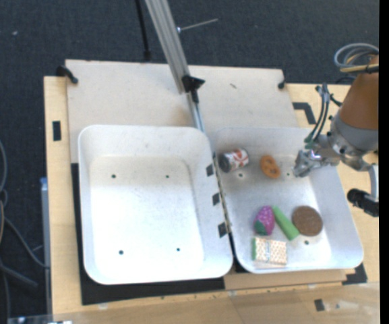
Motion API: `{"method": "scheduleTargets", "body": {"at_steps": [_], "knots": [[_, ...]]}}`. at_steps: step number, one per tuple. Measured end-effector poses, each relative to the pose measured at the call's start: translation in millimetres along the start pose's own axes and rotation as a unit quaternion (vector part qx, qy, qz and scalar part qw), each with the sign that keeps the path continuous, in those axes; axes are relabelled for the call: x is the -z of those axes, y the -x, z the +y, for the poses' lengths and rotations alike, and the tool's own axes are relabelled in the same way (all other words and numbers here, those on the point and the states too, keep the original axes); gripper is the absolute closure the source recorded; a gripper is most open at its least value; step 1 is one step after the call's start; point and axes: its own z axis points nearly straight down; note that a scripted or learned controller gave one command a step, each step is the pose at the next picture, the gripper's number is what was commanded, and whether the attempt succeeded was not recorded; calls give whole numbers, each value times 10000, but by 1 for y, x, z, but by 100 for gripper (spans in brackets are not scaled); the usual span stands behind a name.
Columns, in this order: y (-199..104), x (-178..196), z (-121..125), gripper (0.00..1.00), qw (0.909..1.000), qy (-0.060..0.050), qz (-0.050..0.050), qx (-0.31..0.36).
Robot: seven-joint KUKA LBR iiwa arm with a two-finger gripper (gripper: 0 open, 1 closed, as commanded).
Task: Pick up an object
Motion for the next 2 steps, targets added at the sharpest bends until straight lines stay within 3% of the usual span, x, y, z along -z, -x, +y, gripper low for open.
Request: {"method": "scheduleTargets", "body": {"at_steps": [1, 2], "knots": [[2, 55, 2, 100, 10000, 7, 0, 31], [-49, 69, 7, 100, 10000, -9, 13, 52]]}}
